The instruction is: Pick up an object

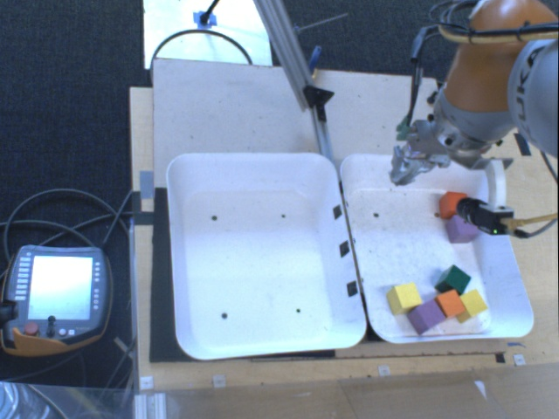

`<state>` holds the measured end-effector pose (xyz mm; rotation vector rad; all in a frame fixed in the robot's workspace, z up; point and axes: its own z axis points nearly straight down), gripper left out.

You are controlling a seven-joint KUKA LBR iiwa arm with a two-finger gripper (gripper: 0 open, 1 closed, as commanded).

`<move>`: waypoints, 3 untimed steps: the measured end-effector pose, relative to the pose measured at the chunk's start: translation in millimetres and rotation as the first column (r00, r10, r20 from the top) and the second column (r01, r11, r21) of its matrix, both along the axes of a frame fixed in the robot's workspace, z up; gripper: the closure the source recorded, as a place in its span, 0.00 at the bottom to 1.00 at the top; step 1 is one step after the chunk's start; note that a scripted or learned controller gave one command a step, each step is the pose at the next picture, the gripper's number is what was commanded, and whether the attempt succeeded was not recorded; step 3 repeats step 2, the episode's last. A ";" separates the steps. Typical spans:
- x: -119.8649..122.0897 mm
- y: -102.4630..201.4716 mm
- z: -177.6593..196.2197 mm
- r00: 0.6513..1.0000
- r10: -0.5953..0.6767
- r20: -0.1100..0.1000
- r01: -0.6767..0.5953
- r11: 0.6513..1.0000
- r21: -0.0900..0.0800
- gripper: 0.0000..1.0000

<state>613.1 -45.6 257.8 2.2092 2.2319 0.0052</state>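
One gripper (404,171) above right bin (376,260)

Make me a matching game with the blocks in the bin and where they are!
Things:
1. green block
2. yellow block
3. purple block
4. pincer

Places:
A. at the bottom of the cluster, nearest the bin's front rim
B. left end of the cluster
C. over the right bin's back edge
D. top of the cluster

Pairs: 1-D, 2-B, 3-A, 4-C
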 end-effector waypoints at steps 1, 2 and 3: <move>1.0 49.0 3.3 1.000 0.000 -0.001 0.000 1.000 0.000 1.00; -0.8 91.8 -5.5 1.000 -0.001 -0.002 0.001 1.000 0.000 1.00; -0.8 91.8 -5.5 1.000 -0.001 -0.002 0.001 1.000 0.000 1.00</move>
